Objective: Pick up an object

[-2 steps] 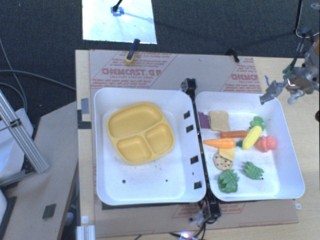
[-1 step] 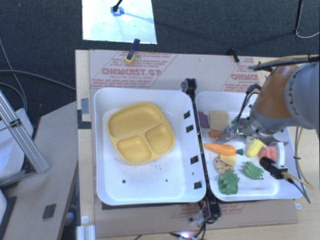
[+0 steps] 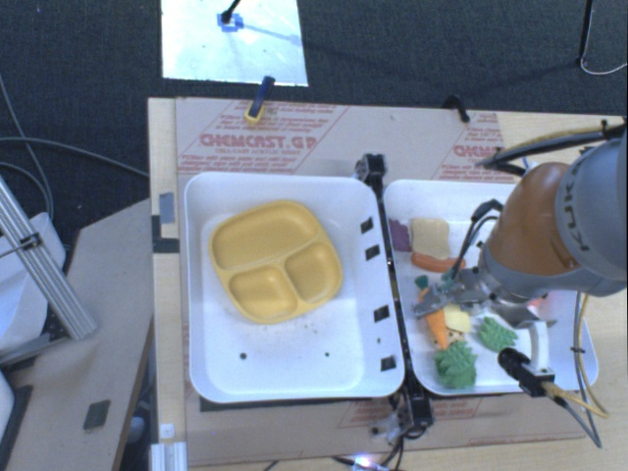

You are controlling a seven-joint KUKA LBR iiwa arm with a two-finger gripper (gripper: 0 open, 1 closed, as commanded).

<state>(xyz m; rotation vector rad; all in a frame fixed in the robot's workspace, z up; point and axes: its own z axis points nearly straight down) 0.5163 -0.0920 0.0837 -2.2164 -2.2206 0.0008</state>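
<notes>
claw (image 3: pixel 432 302) low in right bin (image 3: pixel 412 196) over toy carrot (image 3: pixel 438 330) — grip state unclear — nothing lifted, pick not yet done.

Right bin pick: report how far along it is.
Done: the arm has reached into the right bin, with the gripper low among the toy food beside the orange carrot piece. In hand: nothing visibly held. Left: grasp and lift an item. The green broccoli pieces lie in the bin; the yellow divided plate sits in the left bin.
</notes>
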